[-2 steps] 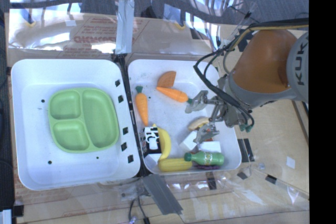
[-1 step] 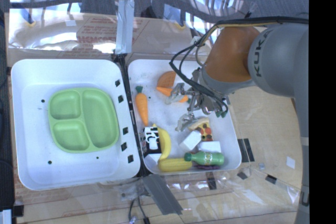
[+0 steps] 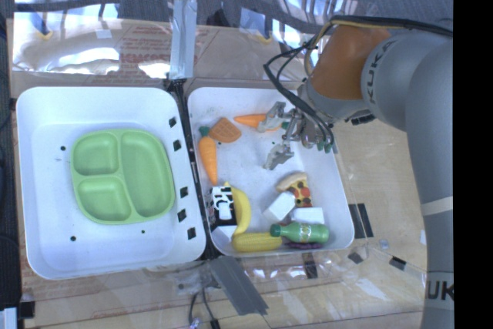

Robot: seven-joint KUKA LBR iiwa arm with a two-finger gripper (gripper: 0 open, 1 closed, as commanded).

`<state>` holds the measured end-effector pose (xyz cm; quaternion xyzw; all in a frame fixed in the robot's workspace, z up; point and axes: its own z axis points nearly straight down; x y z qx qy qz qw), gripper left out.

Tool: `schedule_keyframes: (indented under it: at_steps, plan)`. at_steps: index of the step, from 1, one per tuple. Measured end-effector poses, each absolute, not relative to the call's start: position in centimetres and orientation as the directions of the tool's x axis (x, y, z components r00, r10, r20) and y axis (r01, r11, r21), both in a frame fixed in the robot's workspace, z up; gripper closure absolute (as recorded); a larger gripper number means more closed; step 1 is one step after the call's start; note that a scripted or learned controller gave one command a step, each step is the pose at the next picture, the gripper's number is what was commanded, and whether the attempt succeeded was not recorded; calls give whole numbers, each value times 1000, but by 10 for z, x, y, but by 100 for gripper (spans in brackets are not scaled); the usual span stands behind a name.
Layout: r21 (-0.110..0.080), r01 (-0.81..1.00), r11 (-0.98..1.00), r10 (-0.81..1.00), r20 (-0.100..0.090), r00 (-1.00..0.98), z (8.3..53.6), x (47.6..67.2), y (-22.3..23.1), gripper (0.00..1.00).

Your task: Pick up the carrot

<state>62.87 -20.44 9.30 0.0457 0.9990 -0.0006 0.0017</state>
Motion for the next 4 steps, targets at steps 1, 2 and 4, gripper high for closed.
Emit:
schedule_keyframes:
  at_steps: [1, 2, 4]
  plan:
    - [-3, 234, 972, 234, 31, -972, 96, 647, -199, 0]
    - [-3, 228, 974, 228, 4, -974, 109, 653, -197, 100]
    - [0, 126, 992, 126, -1, -992, 92, 615, -96, 0]
